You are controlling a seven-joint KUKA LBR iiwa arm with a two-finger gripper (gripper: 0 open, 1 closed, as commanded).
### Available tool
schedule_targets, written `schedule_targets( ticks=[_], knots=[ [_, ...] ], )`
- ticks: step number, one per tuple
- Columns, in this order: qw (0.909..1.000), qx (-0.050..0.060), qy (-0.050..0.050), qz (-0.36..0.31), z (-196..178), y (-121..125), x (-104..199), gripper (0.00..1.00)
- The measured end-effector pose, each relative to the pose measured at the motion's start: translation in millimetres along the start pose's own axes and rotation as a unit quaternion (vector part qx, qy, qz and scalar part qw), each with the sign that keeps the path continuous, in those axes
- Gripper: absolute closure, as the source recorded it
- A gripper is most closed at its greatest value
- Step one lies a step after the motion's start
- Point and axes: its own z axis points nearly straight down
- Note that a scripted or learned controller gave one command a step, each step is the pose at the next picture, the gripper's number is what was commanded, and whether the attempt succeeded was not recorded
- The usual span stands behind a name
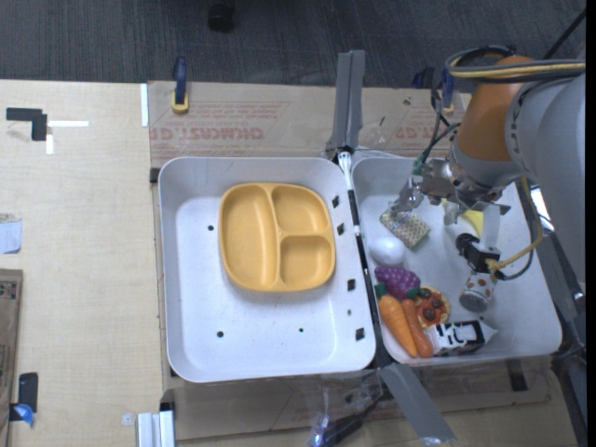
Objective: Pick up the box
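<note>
the left bin (186,277) has plenty of open floor around the yellow divided plate (277,235), which sits toward its 12 o'clock side. the right bin (540,329) is tighter: things crowd its 9 o'clock wall and 6 o'clock edge, with bare floor toward 3 o'clock. the gripper (411,200) hangs near the bin's 11 o'clock corner, right above a speckled pad (407,228); whether it is open or closed i cannot tell. the box (459,335), black and white, lies at the 6 o'clock edge, touching the carrot (400,327) and just below the pizza slice (429,304). grapes (398,278), a white egg (386,249) and a small can (476,291) lie between.
</note>
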Motion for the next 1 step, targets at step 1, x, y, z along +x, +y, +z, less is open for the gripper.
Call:
schedule_targets(
  ticks=[1],
  knots=[
    [0.9992,-0.001,0.000,-0.040,-0.3,-12.0,-2.7,0.00]
  ],
)
